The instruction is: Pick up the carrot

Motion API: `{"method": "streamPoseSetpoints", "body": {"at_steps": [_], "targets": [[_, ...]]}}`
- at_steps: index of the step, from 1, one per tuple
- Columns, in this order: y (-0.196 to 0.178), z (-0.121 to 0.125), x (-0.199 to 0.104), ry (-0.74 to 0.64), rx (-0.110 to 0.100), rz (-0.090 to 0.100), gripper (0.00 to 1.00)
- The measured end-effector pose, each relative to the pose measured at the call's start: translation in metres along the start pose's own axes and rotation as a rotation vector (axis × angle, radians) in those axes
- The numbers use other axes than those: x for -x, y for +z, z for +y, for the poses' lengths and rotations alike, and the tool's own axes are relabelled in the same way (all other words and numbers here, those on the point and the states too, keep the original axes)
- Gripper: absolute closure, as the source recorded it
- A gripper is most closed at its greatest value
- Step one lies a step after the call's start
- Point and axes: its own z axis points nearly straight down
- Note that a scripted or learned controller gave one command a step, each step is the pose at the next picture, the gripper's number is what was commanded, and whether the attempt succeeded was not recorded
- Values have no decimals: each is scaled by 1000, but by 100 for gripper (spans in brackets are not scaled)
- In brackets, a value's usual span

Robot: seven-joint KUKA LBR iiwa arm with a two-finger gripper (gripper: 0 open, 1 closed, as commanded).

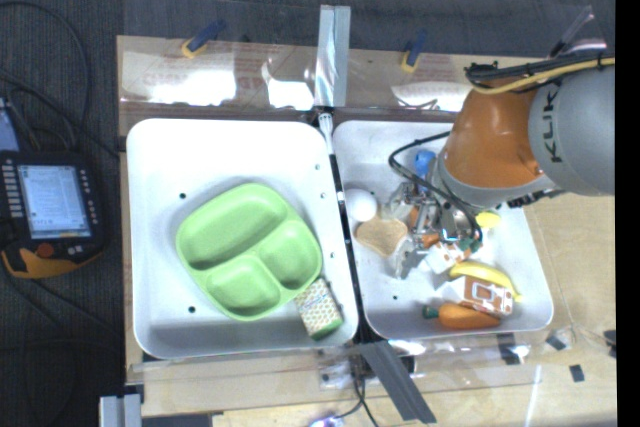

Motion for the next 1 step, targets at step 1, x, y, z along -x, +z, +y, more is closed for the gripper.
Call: {"method": "streamPoseSetpoints", "body": {"at_steps": [1], "targets": [[-11,0,4,-1,-3,-13,100]]}}
